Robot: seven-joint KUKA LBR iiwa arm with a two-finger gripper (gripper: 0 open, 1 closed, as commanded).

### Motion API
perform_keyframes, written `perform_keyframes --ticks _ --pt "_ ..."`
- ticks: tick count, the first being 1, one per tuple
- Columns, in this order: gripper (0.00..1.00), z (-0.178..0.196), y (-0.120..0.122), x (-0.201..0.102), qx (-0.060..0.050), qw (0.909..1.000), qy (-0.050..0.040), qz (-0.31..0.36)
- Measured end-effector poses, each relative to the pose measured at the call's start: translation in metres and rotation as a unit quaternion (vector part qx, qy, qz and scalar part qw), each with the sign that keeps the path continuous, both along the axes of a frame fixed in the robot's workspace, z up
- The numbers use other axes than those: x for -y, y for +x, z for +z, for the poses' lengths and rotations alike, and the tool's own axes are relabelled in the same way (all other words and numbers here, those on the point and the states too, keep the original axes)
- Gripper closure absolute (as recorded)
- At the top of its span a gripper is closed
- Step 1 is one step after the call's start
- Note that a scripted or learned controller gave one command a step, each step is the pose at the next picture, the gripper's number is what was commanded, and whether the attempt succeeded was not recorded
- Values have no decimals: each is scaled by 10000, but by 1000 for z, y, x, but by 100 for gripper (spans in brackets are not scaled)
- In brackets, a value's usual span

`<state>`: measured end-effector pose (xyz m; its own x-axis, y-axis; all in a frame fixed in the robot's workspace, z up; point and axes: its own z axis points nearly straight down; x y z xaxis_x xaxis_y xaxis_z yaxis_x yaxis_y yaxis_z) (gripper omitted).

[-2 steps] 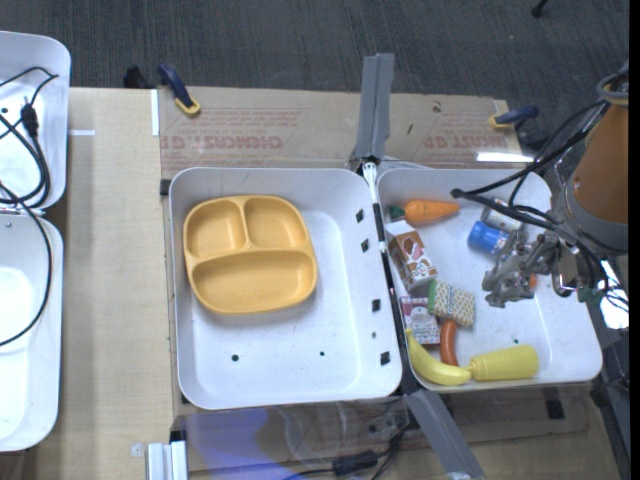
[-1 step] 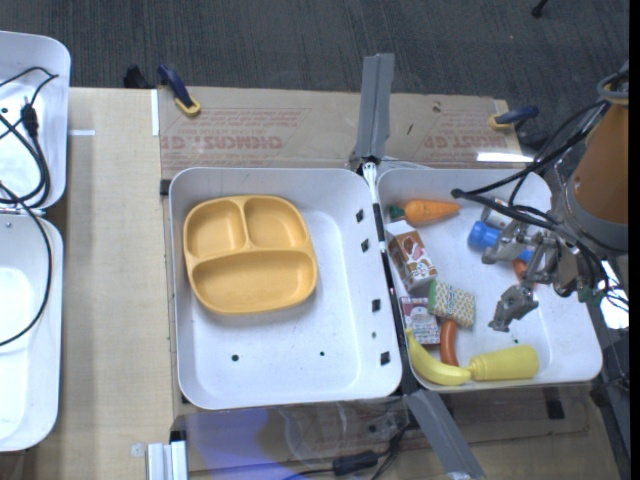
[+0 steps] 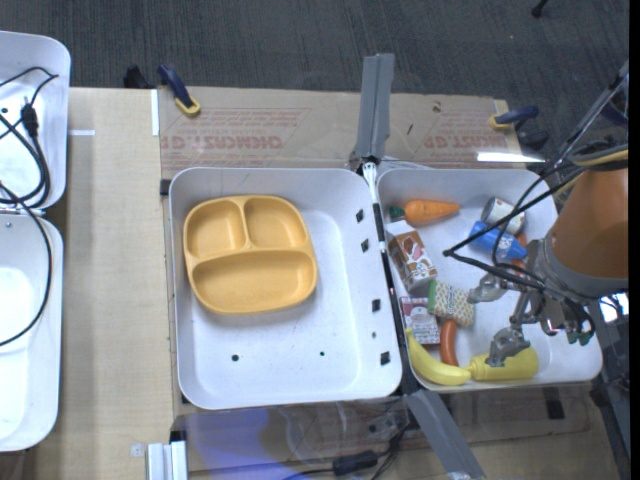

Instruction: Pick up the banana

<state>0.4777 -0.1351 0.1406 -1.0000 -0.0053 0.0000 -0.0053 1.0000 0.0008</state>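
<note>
The yellow banana point(image 3: 455, 370) lies along the front wall of the right bin point(image 3: 585, 368), curving from the bin's front left corner toward the right. My gripper point(image 3: 497, 318) hangs over the banana's right half, reaching in from the right under the orange wrist band. Its two grey fingers stand apart, one finger point(image 3: 487, 290) further back and the other finger point(image 3: 506, 344) just above the banana's right part. The gripper is open and nothing sits between the fingers.
The right bin also holds a carrot point(image 3: 430, 209), a brown carton point(image 3: 412, 256), a blue item point(image 3: 497, 240), a green-and-white packet point(image 3: 452, 303) and a red sausage point(image 3: 449, 343) beside the banana. A yellow divided plate point(image 3: 250, 253) lies in the left bin point(image 3: 300, 368).
</note>
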Motion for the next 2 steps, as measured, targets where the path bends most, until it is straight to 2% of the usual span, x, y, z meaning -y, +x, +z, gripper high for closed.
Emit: perform_keyframes --ticks 1,2 --pt "0 55 10 29 26 9887 -2 1499" --pt "0 -32 22 30 128 9688 -55 2475"
